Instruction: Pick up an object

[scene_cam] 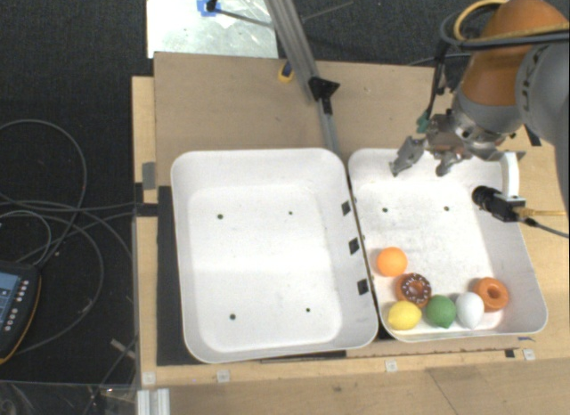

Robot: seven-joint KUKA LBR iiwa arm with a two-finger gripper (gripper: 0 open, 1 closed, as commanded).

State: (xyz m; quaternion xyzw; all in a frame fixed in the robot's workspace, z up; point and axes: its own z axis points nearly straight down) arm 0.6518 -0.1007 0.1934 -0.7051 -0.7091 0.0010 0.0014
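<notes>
My gripper [420, 165] hangs over the far edge of the right bin [427, 226], open, with nothing between its two fingers. Several small objects lie at the bin's near end, well away from the gripper: an orange ball [391, 262], a brown sprinkled doughnut [415, 288], a yellow lemon [404, 315], a green ball [440, 312], a white egg-like object [468, 309] and an orange ring [491, 294].
The left bin [263, 253] sits beside the right one, with black clips [354, 246] along the seam between them. A grey pole [298, 44] slants across the bench behind the bins. A black fitting [492, 201] projects over the right bin's right rim.
</notes>
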